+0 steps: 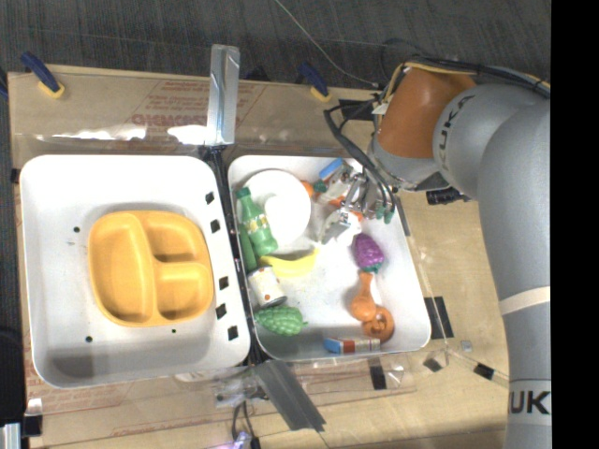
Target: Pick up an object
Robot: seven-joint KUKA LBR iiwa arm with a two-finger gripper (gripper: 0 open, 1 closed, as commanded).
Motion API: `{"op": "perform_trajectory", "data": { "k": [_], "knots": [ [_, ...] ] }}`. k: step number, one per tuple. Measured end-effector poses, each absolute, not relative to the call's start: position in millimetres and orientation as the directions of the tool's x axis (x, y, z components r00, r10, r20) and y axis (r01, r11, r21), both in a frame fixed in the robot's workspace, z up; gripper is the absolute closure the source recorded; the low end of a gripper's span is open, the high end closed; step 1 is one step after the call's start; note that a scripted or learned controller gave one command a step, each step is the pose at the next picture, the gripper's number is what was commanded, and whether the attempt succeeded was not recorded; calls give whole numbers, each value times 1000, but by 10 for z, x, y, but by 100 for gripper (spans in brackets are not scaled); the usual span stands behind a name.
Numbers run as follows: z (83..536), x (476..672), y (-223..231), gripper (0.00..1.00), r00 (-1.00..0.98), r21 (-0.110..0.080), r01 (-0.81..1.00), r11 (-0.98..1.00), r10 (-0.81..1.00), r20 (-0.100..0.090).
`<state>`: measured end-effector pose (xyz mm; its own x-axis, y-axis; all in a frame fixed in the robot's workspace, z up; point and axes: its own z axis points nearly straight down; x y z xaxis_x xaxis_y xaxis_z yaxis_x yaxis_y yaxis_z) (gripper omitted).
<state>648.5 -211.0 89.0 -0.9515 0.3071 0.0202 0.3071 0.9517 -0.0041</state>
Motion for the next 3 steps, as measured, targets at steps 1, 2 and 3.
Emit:
{"op": "perform_trajectory", "data": {
  "k": [1, 2, 3],
  "knots": [
    [1021, 6529, -2102, 100, -953, -2, 302, 953, 302, 2],
    [2801, 6247, -1734, 100, -888, 2, 460, 888, 460, -15],
    [2040, 5580, -1064, 100, -932, 0, 362, 932, 362, 4]
  ]
}}
